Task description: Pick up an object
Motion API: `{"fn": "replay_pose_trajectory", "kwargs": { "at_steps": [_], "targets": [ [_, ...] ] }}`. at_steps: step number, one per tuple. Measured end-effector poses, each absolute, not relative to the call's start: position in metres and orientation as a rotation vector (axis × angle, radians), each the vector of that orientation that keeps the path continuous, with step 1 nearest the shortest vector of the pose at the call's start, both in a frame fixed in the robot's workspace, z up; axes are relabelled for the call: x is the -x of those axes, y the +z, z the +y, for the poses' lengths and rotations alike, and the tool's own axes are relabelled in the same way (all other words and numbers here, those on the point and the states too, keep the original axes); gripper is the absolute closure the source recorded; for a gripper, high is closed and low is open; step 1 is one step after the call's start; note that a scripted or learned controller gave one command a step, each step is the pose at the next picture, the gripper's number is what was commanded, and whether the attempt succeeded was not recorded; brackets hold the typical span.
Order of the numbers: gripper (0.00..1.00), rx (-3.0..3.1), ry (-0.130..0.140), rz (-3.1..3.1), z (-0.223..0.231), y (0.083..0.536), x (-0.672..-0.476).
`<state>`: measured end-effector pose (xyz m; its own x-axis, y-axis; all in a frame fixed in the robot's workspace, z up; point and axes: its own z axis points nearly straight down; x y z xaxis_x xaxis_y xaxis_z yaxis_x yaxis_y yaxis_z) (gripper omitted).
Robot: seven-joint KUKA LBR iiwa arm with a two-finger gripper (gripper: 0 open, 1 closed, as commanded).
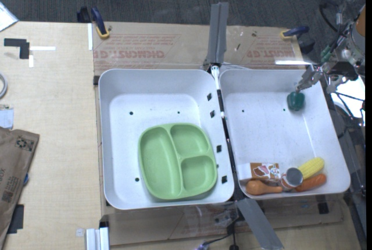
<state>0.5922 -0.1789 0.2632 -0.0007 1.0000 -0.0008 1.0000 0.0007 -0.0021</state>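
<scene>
The robot's hand [303,87] hangs over the right bin [261,121], a green object [296,102] just below its fingertips, whose spacing cannot be told from here.

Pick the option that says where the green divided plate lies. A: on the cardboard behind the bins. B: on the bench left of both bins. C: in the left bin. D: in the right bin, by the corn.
C: the plate rests on the floor of the left bin, while the corn lies in the right bin.
</scene>
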Motion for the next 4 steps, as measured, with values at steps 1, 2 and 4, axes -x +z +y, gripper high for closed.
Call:
{"fn": "replay_pose_trajectory", "kwargs": {
  "at_steps": [1,2,4],
  "targets": [
    [0.00,2.447,0.004,-1.968,-0.171,0.276,-0.576],
    [0.00,2.666,0.006,-1.659,-0.139,0.195,-0.629],
    [0.00,2.511,0.005,-1.882,-0.095,0.096,-0.477]
  ]
}}
